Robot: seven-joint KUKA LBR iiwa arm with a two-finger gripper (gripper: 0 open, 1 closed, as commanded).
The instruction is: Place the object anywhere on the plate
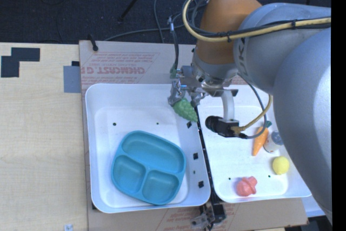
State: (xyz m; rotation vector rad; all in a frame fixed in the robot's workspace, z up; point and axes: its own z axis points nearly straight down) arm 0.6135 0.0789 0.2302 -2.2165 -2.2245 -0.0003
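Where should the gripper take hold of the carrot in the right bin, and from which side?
Grip the carrot mid-body from above, fingers closing across its width. It lies flat, tilted, tapering toward its lower tip, so the thicker middle looks the surest hold. A small item beside its top end may crowd that end.

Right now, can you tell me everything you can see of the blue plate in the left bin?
The blue plate is a rounded tray of what looks like matte plastic, split by raised ridges into three compartments: one long, two smaller. It lies flat on the floor of the left bin, turned at a slant, in the near part. Nothing lies on it. The gripper and the green object are apart from it, farther back.
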